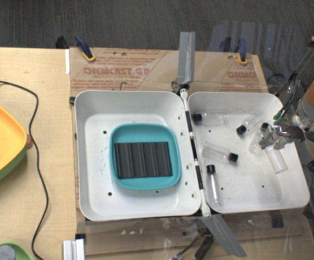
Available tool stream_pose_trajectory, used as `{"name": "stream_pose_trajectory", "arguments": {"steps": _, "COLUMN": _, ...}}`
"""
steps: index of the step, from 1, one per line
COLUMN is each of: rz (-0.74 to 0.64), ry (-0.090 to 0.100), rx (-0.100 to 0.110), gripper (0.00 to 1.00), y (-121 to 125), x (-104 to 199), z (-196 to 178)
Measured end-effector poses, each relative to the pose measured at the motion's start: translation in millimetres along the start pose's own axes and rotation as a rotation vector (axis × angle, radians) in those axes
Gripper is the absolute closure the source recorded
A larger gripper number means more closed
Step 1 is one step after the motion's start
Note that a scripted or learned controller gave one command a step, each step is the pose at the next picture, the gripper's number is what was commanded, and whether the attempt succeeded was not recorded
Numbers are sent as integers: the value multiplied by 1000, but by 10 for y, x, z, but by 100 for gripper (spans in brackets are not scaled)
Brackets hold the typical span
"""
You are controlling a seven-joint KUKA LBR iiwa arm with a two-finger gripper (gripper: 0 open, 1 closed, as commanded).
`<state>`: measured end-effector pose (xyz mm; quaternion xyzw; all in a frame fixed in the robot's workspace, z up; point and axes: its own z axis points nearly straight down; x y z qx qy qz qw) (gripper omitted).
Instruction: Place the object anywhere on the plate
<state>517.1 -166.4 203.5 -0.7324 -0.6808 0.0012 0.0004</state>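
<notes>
Counting two: left bin (86, 145) at nine o'clock, right bin (292, 194) at three. Showing one plate (145, 183) in the left bin. Counting roughly five vials (217, 152) in the right bin, clear glass blurring the tally. Numbering two clamps (84, 47) toward twelve.

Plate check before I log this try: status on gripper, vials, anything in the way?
Gripper low over right bin, near a clear vial. Teal plate in left bin, no vial on it. Path looks open.

Teal plate (145, 157) with a dark ridged centre, seated in the left bin (86, 161). Clear vials with black caps (220, 154) scattered across the right bin (254, 199). Gripper (270, 140) low over that bin's right side.
</notes>
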Motion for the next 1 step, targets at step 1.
{"name": "stream_pose_trajectory", "arguments": {"steps": 1, "rz": 0, "ry": 0, "rx": 0, "gripper": 0, "y": 0, "x": 0, "z": 0}}
